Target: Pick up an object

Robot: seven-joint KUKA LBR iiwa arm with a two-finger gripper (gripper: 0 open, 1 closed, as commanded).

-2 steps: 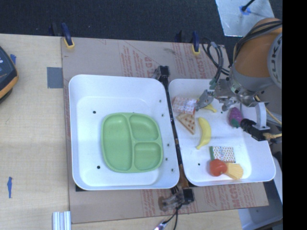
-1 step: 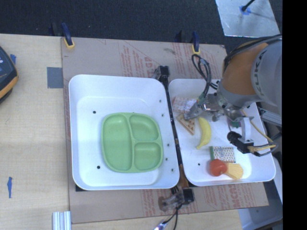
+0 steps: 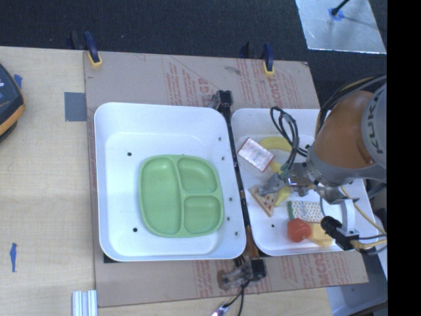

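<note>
My gripper (image 3: pixel 271 189) is down inside the right bin (image 3: pixel 263 245), near its left middle. It hangs right over a tan wedge-shaped piece (image 3: pixel 265 205) and a yellow banana-like object (image 3: pixel 276 143) that curves past it. A small white and pink box (image 3: pixel 255 154) lies just up and left of the gripper. A red tomato-like ball (image 3: pixel 298 230) and a yellow piece (image 3: pixel 321 236) sit at the bin's front, with a speckled white pad (image 3: pixel 306 210) behind them. The arm's grey and orange wrist (image 3: pixel 342 143) hides the bin's right side.
The left bin (image 3: pixel 112 176) holds a green divided plate (image 3: pixel 179 195). A black divider (image 3: pixel 235 176) runs between the two bins. Black cables (image 3: pixel 284 120) loop above the gripper. Clamps (image 3: pixel 268 56) hold the cardboard sheet at the far edge.
</note>
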